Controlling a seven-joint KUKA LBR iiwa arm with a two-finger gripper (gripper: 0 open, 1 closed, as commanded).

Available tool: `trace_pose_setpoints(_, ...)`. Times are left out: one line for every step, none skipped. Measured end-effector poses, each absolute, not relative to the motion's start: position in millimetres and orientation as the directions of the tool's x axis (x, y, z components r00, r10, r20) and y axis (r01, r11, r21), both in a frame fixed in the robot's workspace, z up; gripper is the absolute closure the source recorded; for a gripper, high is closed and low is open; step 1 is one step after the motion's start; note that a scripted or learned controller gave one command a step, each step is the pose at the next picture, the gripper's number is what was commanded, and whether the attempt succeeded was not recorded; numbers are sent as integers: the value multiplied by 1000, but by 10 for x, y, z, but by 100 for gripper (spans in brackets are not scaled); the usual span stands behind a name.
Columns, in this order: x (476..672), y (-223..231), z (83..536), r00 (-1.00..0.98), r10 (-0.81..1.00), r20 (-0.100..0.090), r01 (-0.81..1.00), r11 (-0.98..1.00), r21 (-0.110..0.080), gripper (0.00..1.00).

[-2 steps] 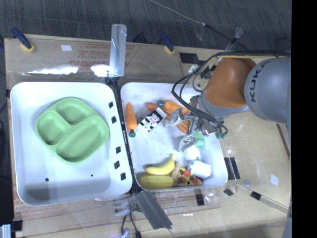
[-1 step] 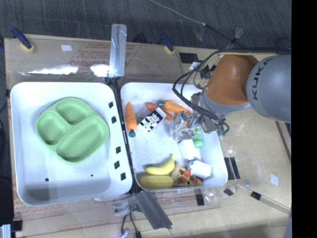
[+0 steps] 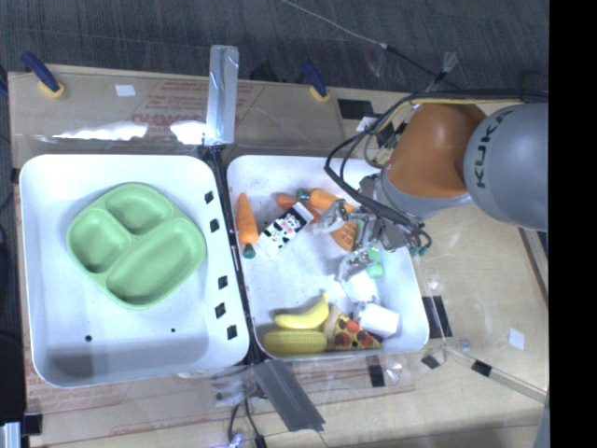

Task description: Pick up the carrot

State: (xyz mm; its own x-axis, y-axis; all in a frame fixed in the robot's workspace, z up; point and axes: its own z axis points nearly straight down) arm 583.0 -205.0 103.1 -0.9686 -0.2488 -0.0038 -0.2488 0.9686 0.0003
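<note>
My gripper (image 3: 359,250) hangs over the right bin (image 3: 280,171); whether it is clenched I cannot tell. The carrot (image 3: 245,220) is smooth, tapered, orange. My arm (image 3: 508,161) reads "KUKA".

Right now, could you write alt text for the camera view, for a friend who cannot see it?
A grey and orange robot arm reaches from the right over the right white bin, which holds a carrot by its left wall, a banana, corn and other toy foods. The left white bin holds a green divided plate.
</note>
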Motion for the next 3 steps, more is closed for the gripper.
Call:
trace_pose_setpoints(5847, -2036, 1141, -967, -253, -7, -253, 967, -1, 100)
trace_pose_setpoints(5847, -2035, 1139, -967, -254, -6, -254, 967, -1, 0)
trace_pose_setpoints(5863, -2023, 1248, -966, -257, -10, -257, 966, -2, 100)
